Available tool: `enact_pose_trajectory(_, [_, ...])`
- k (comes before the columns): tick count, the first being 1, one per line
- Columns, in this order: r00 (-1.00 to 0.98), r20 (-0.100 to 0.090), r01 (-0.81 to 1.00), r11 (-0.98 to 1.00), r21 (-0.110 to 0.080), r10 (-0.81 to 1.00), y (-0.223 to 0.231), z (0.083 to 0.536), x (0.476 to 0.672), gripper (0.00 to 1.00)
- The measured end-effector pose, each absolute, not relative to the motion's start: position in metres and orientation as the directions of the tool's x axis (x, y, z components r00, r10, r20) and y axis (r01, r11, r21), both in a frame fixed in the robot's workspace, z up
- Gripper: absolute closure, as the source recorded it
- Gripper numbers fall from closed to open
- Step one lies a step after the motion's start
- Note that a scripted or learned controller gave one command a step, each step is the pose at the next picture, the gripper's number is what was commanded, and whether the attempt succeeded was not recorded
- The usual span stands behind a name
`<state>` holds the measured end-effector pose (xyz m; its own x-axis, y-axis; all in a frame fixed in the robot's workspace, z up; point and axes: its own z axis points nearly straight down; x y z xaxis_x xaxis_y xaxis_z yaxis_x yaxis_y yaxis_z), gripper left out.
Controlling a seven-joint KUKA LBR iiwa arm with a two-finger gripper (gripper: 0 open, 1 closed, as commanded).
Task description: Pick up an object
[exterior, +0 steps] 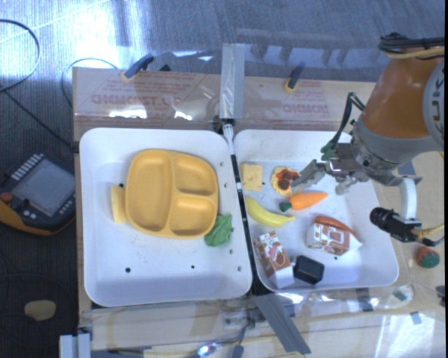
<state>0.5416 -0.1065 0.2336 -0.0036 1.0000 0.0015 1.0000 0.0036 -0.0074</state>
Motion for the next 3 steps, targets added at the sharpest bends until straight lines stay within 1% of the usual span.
enact_pose_trajectory(1, [0.147,0.000,0.989,-0.147,0.008,0.989,-0.141,0.089,0.553,0.00])
enact_pose_trajectory(2, [0.119,-0.004,0.993,-0.119,0.010,0.993,-0.117,0.088,0.601,0.00])
enact_pose_trajectory(3, [0.119,0.001,0.993,-0.119,0.005,0.993,-0.116,0.095,0.601,1.00])
